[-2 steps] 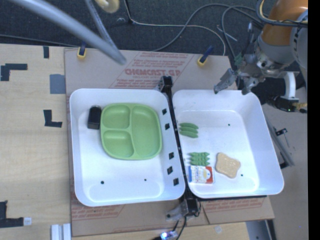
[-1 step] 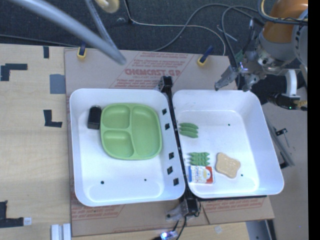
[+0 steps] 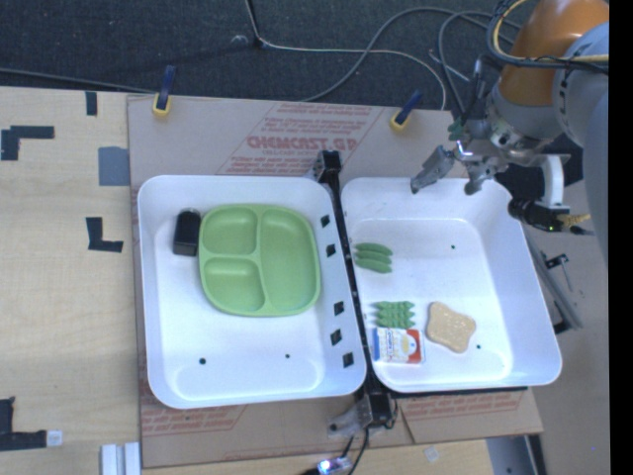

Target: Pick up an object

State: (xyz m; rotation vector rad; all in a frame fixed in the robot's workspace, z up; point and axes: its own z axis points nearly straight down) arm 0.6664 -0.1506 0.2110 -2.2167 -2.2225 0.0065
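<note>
Hovering above the far edge of the right bin, the gripper has its two fingers spread apart with nothing between them. On that bin's floor lie green pea pods near the divider, a second green bunch closer to the front, a small red-and-white carton just beside it, and a slice of toast to the right. Inside the left bin sits a green divided plate with a black block touching its left rim.
</note>
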